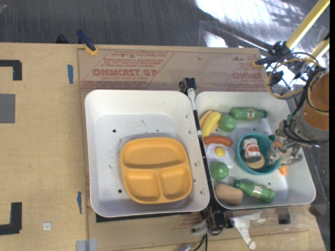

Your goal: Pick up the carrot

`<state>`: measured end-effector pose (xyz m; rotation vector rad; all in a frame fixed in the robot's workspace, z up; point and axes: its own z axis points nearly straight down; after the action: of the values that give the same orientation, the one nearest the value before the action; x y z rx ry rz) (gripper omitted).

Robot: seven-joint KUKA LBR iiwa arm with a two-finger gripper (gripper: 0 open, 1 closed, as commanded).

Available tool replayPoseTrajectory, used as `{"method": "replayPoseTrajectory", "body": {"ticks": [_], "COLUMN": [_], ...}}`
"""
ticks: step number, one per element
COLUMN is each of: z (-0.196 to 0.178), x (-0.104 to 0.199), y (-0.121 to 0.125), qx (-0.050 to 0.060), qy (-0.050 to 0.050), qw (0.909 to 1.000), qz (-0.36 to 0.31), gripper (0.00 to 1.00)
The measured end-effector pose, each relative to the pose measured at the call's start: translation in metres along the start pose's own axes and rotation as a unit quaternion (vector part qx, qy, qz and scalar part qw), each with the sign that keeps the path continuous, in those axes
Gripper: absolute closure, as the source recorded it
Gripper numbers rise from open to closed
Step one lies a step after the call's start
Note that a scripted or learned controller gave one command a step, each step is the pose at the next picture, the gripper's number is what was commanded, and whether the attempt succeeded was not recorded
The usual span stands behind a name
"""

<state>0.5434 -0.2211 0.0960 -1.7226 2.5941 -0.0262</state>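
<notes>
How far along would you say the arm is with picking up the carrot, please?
Done: the arm has reached into the right bin, and the gripper is low beside the teal bowl. In hand: it sits right over the carrot, whose orange tip pokes out beneath it. Left: a confirmed grasp and the lift; the carrot lies on the bin floor.

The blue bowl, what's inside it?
Inside the blue bowl sits a small can with a red and white label. The gripper covers the bowl's right rim, so anything under there is hidden.
</notes>
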Motion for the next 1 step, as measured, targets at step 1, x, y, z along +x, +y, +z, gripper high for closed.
{"method": "replayPoseTrajectory", "body": {"ticks": [1], "z": [-0.0009], "x": [-0.0473], "y": [0.0417], "qx": [0.001], "qy": [0.004], "qw": [0.9408], "qz": [0.339], "gripper": [1.00]}}
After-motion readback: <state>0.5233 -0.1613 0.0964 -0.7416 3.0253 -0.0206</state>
